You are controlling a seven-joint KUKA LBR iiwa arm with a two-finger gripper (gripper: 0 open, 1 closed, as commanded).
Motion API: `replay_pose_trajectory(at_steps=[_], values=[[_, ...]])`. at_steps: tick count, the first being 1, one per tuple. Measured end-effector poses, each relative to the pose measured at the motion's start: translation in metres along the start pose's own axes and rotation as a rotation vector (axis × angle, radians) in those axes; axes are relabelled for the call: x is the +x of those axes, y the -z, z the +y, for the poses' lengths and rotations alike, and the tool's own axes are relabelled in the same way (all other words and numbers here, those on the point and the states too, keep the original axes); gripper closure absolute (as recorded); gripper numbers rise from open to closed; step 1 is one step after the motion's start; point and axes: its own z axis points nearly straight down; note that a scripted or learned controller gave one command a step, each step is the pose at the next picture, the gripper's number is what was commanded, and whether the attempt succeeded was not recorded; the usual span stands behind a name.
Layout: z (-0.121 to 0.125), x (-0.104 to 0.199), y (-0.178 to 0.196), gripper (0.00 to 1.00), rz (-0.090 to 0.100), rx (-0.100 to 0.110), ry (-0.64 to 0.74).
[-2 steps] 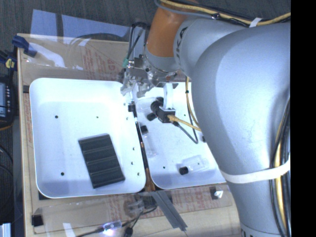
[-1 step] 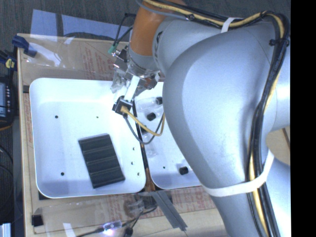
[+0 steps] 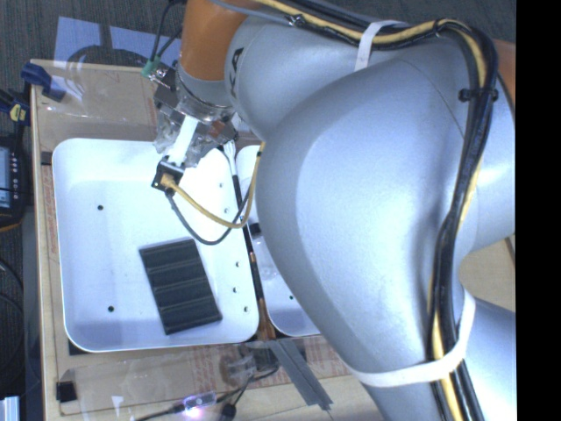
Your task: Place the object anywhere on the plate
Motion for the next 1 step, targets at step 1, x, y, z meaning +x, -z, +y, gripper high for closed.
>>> replay_pose_trajectory(at_steps=[1], values=[[-0.0559, -0.0359, -0.0588, 1.0, -0.005, 0.002, 0.07]])
